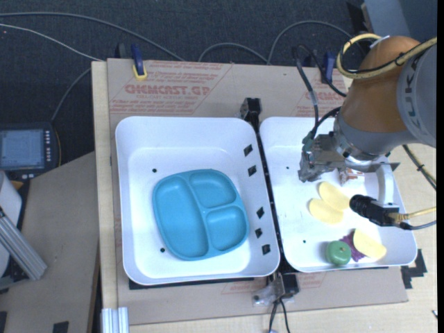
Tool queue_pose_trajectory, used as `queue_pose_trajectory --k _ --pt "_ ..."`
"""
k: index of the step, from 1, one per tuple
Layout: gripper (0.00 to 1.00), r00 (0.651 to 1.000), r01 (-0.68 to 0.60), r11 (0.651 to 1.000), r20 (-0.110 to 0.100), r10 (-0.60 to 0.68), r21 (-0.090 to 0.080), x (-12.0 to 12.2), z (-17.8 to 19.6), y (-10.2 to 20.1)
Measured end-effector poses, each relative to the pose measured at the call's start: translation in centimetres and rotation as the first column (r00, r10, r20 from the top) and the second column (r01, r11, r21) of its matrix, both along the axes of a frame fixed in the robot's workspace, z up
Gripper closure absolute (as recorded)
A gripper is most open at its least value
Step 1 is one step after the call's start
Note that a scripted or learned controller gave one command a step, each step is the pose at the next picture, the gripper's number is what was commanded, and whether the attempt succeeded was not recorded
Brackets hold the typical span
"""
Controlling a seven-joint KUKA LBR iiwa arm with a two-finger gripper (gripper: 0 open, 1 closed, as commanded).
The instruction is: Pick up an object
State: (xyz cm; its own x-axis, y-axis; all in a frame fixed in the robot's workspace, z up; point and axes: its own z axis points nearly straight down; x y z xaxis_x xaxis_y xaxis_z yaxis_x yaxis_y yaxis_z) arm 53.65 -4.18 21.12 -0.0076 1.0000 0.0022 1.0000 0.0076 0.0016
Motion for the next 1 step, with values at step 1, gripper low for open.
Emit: queue_pose_trajectory --k 1 --pt "1.00 1.000 0.000 1.000 -0.001 0.000 0.001 0.58 0.77 5.84"
